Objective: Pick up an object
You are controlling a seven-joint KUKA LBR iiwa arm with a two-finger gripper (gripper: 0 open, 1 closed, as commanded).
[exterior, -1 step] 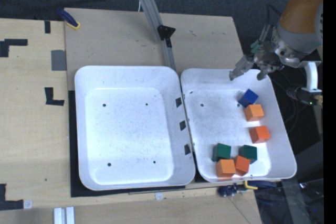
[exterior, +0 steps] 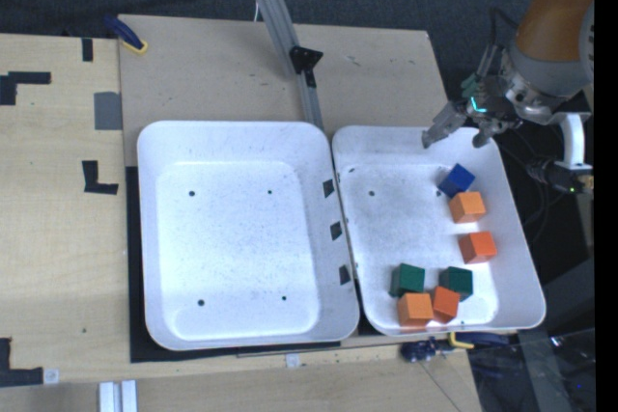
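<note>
White bins: 2 shallow trays sit side by side on the bench; the left bin (exterior: 154,207) holds no blocks, the right bin (exterior: 386,159) holds 7.
Blocks: a blue block (exterior: 457,178) lies highest in the right bin, with an orange block (exterior: 467,206) touching it just below and another orange block (exterior: 477,246) a little further down.
Lower cluster: 2 green blocks, one (exterior: 407,279) beside the other (exterior: 456,281), with 2 orange blocks (exterior: 416,307) and (exterior: 445,302) just beneath them near the bin's bottom edge.
Gripper: the gripper (exterior: 454,131) hangs over the top right rim of the right bin, its 2 fingers spread apart with nothing between them.
Arm: the grey arm with its orange band (exterior: 552,24) reaches in from the right.
Nearest target: the blue block, near the fingers but apart from them.
Done: nothing lifted yet, judging by all 7 blocks resting on the bin floor.
Left: choose a block, descend around it, clamp and raise it, so the whole pick appears to remain.
</note>
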